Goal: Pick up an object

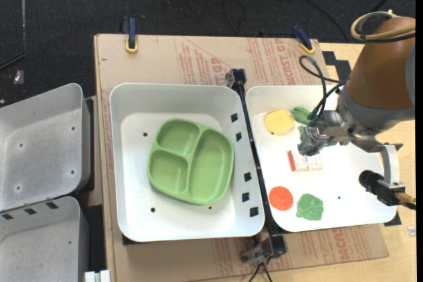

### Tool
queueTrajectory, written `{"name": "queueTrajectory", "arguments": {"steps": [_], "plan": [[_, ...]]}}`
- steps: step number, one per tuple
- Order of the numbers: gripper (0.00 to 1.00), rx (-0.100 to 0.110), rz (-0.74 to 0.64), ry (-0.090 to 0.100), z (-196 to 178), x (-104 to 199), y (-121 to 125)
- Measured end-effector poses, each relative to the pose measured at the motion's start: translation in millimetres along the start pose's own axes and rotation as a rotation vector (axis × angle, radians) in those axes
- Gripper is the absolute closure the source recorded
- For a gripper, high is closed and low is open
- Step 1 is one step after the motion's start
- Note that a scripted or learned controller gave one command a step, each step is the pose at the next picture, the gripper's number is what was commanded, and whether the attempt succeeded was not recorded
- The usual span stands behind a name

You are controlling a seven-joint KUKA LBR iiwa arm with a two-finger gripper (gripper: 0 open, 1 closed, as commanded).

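At the bottom of the right bin point(370, 211) you had the orange disc point(281, 198) and green piece point(309, 207) lying free. Just above them, the gripper point(309, 145) hung right over the small red-and-white box point(305, 162); how far its fingers stood apart I couldn't tell. You'd have done well to centre on that box before descending. Further up sat the yellow disc point(279, 121); left of centre in the frame, the green tray point(192, 160).

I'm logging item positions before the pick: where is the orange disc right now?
In the camera view, the orange disc lies in the right bin, near its front edge, just left of the green leafy piece.
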State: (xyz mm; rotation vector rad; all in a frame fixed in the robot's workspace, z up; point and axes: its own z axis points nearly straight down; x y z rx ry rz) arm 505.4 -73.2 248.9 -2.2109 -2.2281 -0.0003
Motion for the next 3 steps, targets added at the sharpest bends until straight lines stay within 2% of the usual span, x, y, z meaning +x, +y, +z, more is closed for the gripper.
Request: {"name": "queueTrajectory", "arguments": {"steps": [1, 2, 3], "plan": [[1.0, -0.001, -0.001, 0.0, 9, 63, 2], [1.0, -0.002, -0.001, 0.0, 4, 112, -3], [1.0, -0.002, -0.001, 0.0, 4, 166, 3]]}}
